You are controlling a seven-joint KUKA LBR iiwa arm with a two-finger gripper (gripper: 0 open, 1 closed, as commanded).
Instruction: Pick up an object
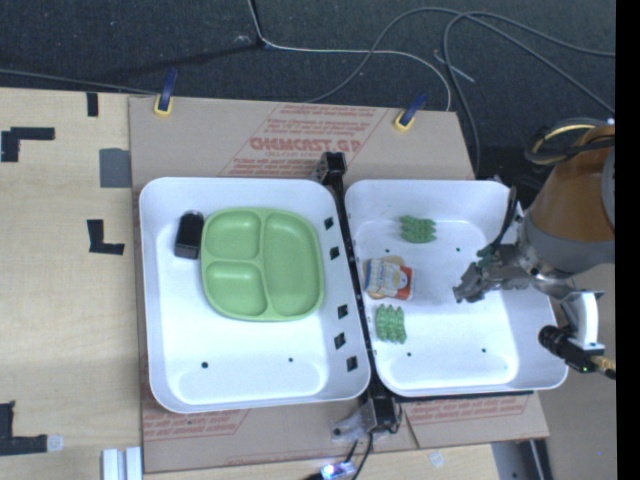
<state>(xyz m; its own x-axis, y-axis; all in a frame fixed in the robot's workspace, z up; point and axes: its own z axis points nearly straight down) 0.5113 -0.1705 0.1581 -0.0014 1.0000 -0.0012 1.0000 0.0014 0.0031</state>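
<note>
Dark carpet (120, 18) is filling the top of the view, with thin cables (330, 48) lying across it. Below it a pale wooden tabletop (60, 298) is carrying a big brown cardboard sheet (300, 138) with red letters, and two small clips, one at eleven o'clock (164, 100) and one at one o'clock (408, 116), are sitting on the sheet's top edge.

Two white bins are resting side by side on the cardboard. The left bin (240, 378) is sitting toward nine o'clock from the middle, and the right bin (450, 368) toward three o'clock.

The grey arm (575, 208) with its orange band is reaching in from three o'clock, over the right bin's far edge.

A green plate (262, 264) with three sections is lying in the left bin. A small black block (189, 235) is lying just beside the plate, at the plate's nine o'clock side.

In the right bin, a small packet (388, 278) with orange and white on it is lying near the bin's nine o'clock wall. One green bumpy toy (417, 229) is lying up toward twelve o'clock from the packet, and another green bumpy toy (389, 323) is lying at the packet's six o'clock side.

The pincer (470, 286) is hanging over the right bin at three o'clock from the packet, well apart from it. I cannot tell if it is released or clenched, and I am seeing nothing inside it.
</note>
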